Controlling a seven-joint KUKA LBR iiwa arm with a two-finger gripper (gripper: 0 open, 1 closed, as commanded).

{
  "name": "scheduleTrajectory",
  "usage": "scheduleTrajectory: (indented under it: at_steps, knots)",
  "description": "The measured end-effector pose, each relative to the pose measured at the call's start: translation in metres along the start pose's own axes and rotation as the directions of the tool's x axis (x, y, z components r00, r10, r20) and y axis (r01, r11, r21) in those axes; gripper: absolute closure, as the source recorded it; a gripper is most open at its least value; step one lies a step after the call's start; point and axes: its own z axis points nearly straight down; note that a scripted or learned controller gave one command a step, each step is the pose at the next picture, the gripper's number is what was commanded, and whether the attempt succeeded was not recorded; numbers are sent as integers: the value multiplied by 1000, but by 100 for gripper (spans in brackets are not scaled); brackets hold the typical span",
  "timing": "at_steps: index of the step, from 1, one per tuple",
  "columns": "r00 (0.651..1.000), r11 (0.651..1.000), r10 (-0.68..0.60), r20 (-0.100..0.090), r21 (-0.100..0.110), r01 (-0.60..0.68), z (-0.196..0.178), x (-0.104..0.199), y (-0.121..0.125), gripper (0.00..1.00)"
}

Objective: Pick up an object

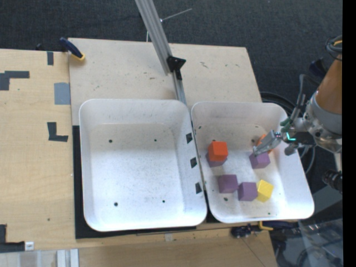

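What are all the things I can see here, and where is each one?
Bins: 2, white, side by side on the bench; left bin, right bin.
Purple cubes: 3, in the right bin; one by the gripper, two near the front.
Orange cube: 1, right bin, near its left wall.
Yellow cube: 1, right bin, touching a purple cube.
Clamp: 1, blue and yellow, bench's far left corner.
Metal rail: 1, grey, slanting down to the bins.
Arm: 1, grey with orange band, at right.
Gripper: 1, over the right bin.
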Motion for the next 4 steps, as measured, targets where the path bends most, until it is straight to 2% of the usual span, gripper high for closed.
scheduleTrajectory:
  at_steps: [1, 2, 4]
  knots:
    - [1000, 1000, -1, 1, -3, 1, -2, 0, 1, 0]
    - [1000, 1000, 1, -1, 4, -1, 63, 3, 0, 0]
    - [1000, 1000, 0, -1, 3, 0, 154, 13, 3, 0]
